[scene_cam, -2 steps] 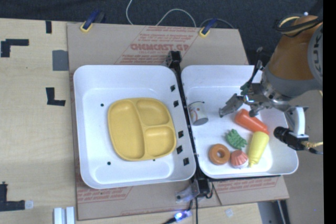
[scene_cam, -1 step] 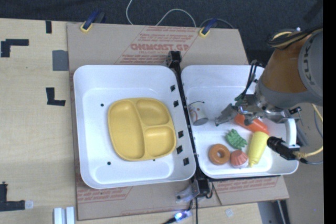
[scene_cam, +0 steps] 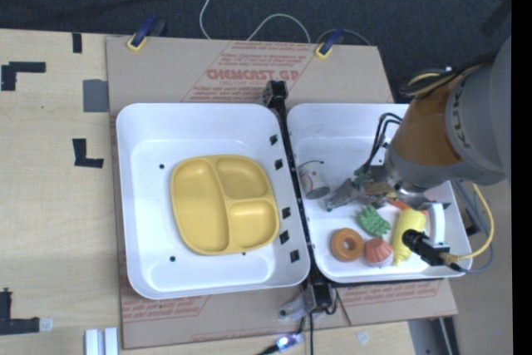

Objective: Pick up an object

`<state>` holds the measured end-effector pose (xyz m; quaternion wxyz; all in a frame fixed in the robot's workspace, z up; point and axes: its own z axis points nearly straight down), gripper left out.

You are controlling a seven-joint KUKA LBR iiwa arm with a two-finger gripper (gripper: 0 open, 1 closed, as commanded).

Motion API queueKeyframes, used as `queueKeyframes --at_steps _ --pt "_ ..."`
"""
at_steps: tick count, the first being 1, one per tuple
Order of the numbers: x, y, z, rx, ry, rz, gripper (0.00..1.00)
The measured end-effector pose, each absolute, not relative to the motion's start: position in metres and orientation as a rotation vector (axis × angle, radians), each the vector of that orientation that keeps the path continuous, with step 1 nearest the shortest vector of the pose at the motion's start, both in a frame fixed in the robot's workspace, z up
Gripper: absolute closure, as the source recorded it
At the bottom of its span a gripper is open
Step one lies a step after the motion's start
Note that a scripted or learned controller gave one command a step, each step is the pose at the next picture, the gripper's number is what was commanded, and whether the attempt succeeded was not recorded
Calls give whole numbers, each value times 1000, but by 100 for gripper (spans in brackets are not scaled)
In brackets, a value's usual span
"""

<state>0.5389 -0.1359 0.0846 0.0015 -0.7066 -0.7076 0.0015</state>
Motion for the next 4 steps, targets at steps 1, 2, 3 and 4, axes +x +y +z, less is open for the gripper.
queueKeyframes --at_steps 1,2,3,4 --pt "540 -136 98 -2218 -2222 3 100" --pt "538 -125 153 -2220 -2225 -3 100" --pt "546 -127 214 -2223 -2226 -3 100" --pt "547 -127 267 -2223 -2226 -4 100"
